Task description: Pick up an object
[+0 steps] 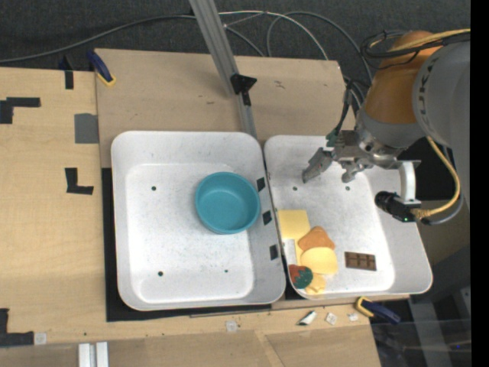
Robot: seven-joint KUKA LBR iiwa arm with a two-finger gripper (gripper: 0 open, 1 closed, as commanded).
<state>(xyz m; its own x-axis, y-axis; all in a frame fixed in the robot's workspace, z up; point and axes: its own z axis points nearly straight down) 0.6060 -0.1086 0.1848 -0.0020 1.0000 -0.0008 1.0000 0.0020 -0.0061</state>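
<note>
Near edge of the bench (191, 339): a few small white bits and a blue-and-yellow clamp (376, 309) just below the right bin (397, 277). Inside that bin, near end: a cluster of small items, with a red-and-green piece (302, 275) at the front, a yellow-orange block (321, 261) touching it, an orange piece (315, 240) just behind, and a pale yellow square (293, 222) beside the bin's left wall. A brown chocolate-bar-like piece (361, 261) lies apart to their right. Left bin (145, 281): a teal bowl (226, 202), upright, near its right side.

Further back, gripper (330, 170) is over the far end of the right bin, fingers spread wide, nothing between them. It's well apart from the item cluster. Arm (405, 90) comes in from the right, orange band above the wrist. Far side: a grey pole (218, 44) slants over the bench, cables behind it.
</note>
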